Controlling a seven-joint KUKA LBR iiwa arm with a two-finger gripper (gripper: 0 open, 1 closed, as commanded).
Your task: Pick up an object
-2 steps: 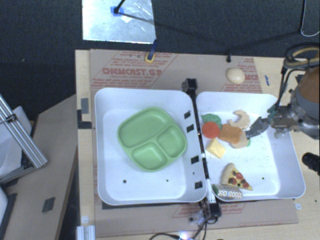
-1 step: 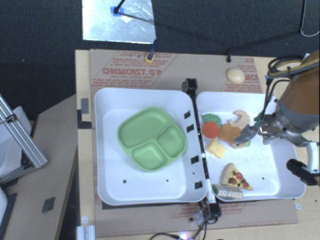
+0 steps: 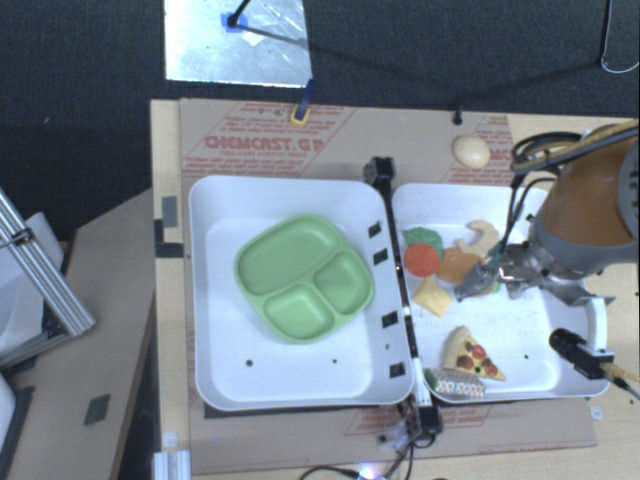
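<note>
At the lower right of the frame, a pizza slice [image 3: 473, 354] lies near the front edge of the right bin [image 3: 520, 383]. Above it, my end effector [image 3: 478, 282] sits low in that bin at right of centre, just beside a yellow wedge [image 3: 433, 295] and an orange piece [image 3: 459, 265]; it looks close to touching them, though I cannot tell whether it is clenched or released. Left of centre, the left bin [image 3: 225, 368] holds a green divided plate [image 3: 302, 276]. An egg-like object [image 3: 470, 150] rests on the surface behind.
</note>
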